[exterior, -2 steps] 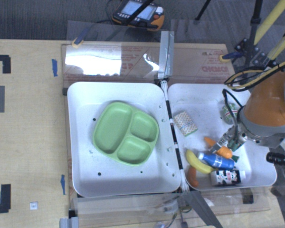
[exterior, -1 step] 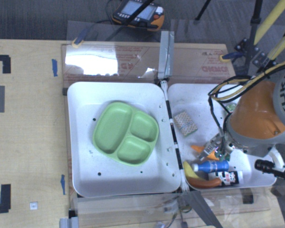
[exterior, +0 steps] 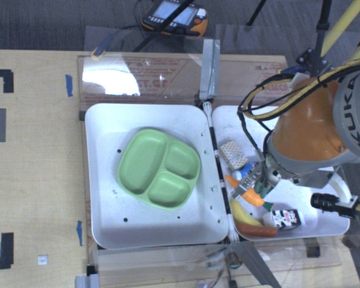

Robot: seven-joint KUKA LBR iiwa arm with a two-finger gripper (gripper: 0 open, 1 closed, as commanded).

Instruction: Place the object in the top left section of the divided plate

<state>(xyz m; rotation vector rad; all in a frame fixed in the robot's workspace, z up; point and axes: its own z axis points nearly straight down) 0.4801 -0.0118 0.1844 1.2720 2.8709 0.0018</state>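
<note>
A light green divided plate (exterior: pixel 159 168) lies in the left bin (exterior: pixel 102 125), with one long section on its left and two smaller ones on its right. My gripper (exterior: pixel 256 183) is low in the right bin (exterior: pixel 226 116), under the orange-banded wrist, right over a cluster of small objects. An orange carrot-like piece (exterior: pixel 247 194) lies just beneath it, with a small blue item (exterior: pixel 246 171) beside it. A yellow banana (exterior: pixel 245 216) and a red piece (exterior: pixel 261 231) lie at the bin's front edge. The arm hides much of this bin.
A speckled grey-white object (exterior: pixel 233 153) lies near the divider wall between the bins. A black and white carton (exterior: pixel 285 218) sits at the right bin's front. Cables loop above the arm. A handheld pendant (exterior: pixel 171 14) rests behind the bench.
</note>
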